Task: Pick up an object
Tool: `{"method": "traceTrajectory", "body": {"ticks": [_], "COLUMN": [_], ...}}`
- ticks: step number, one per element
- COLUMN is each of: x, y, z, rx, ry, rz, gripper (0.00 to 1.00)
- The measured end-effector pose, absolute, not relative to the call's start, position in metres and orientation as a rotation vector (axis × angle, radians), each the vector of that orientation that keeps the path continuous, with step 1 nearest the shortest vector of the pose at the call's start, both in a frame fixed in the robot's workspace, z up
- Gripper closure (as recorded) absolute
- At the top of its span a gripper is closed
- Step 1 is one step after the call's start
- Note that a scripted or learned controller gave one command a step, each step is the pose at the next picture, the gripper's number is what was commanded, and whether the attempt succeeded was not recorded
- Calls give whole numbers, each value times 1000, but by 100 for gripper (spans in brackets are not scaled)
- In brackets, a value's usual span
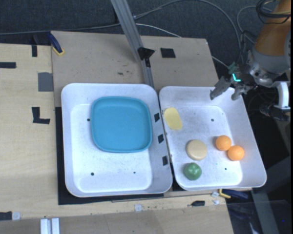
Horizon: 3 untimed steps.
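Hovering with two-finger gripper [225, 91] spread wide, holding nothing; best lowered squarely toward seven o'clock over round beige ball [197, 149].

Dark carpet floor [63, 4] surrounds the plywood bench [19, 130].

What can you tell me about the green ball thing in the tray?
The small round green object looks like a toy vegetable or fruit, dark green with a lighter, slightly shiny patch on top. It lies on the floor of the right white bin, near its front edge and left wall. The pale beige round object sits just behind it, close but apparently not touching. Nothing grips it.
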<state>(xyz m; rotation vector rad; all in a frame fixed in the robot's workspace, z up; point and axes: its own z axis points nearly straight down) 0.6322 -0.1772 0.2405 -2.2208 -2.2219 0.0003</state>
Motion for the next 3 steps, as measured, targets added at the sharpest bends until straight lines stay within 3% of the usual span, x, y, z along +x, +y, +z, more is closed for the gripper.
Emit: {"method": "traceTrajectory", "body": {"ticks": [1,3], "x": [632,628], "y": [-177,-177], "z": [240,135], "rx": [-2221,-2218], "ry": [-2222,-2220], "rz": [0,4], "gripper": [0,0]}}
